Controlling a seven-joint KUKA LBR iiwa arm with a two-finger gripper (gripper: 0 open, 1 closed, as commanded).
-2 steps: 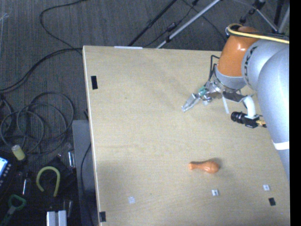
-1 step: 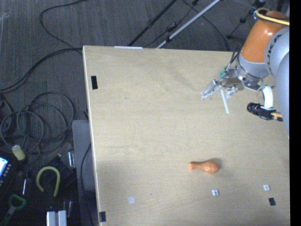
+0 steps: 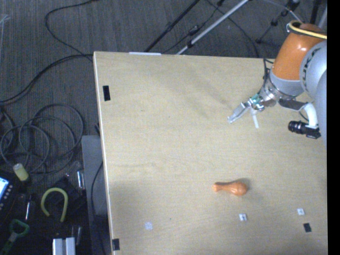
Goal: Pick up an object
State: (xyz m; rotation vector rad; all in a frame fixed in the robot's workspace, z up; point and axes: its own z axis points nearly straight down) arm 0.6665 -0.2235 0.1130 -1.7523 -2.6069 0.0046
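I see my gripper with fingers spread apart, nothing between them, hovering over the counter. Orange pear-shaped object lies well apart, nearer the front edge.

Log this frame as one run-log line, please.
gripper: open, holding nothing | orange object: lying on bench, apart from gripper | pick: not yet done

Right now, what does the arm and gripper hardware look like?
The arm has a light grey shell with a wide orange band, edged by a thin yellow and black ring at the top. A small black fitting juts from its lower side. The gripper is slim, pale metallic, two thin fingers, with a small teal-green patch near its base.
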